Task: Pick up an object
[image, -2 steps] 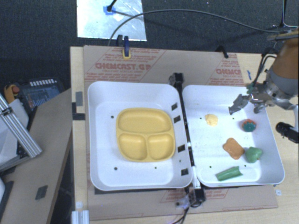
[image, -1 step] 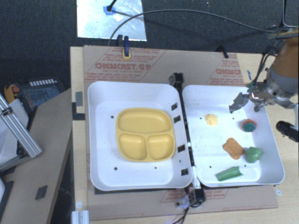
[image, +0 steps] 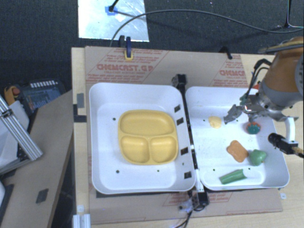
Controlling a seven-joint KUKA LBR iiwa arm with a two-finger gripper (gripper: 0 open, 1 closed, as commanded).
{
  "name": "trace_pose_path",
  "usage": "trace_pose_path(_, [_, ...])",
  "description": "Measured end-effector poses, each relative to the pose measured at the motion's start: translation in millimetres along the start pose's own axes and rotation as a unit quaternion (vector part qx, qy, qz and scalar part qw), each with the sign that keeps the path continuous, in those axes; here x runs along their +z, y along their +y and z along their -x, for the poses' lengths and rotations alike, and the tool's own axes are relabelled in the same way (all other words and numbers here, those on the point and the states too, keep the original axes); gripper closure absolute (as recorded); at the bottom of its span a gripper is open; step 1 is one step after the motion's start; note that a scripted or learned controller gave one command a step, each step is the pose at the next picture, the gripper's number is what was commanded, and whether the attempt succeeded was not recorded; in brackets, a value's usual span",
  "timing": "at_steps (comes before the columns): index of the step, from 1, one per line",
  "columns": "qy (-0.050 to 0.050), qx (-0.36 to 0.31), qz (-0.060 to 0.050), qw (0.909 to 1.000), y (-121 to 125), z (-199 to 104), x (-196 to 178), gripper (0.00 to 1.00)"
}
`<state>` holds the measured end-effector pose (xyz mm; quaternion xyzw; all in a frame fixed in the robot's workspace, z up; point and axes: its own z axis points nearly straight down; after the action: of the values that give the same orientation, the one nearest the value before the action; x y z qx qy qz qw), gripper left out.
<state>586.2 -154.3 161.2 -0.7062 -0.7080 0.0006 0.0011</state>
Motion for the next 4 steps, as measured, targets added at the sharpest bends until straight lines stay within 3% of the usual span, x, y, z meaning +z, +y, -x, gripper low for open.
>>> trace_pose_path(1, [0.000,0.001,0.000,1.0000,-6,5,59,0.00])
trace_pose_path(2, [0.000,0.001,0.001,1.0000,-5,5,77,0.00])
trace_pose_path(3, [-0.001,0.000,0.003,1.0000,-4,5,65,1.00])
trace_pose_path(4, [-0.001,0.001,0.004,1.0000,-6,7,21,1.00])
